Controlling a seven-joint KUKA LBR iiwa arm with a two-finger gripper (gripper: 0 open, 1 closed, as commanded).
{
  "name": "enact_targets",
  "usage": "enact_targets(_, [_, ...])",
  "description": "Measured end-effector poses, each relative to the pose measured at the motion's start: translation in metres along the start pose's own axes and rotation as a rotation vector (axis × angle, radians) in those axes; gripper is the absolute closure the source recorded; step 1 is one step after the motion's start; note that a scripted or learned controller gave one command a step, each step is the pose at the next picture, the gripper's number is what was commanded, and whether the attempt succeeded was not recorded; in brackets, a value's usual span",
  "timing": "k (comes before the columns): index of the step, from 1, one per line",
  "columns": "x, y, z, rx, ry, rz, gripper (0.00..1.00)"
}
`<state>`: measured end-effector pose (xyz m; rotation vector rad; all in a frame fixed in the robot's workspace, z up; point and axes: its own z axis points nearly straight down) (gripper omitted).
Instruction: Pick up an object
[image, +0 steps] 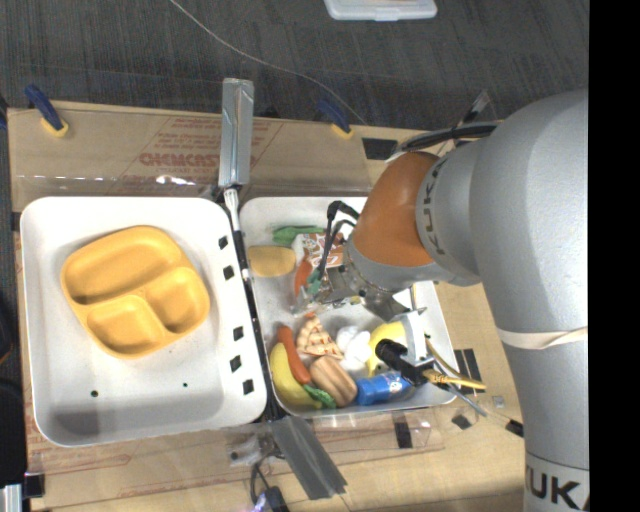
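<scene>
Yellow tray (135, 288) mid left bin (45, 400) — margins free | gripper (325, 275) — state unreadable

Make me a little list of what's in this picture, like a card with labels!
left bin: holds a yellow tray with three hollows
right bin: toy food heaped at its near end
toys: banana, hot dog, bread roll, blue piece, tan round piece by the divider
arm: grey with orange band, reaching in over the right bin
gripper: low over the right bin's far half
under the bins: cardboard
</scene>
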<state>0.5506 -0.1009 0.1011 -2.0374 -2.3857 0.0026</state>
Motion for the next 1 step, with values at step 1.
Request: enact_targets(1, [0.0553, 0.0699, -0.0927, -0.006, -0.001, 0.132, 1.00])
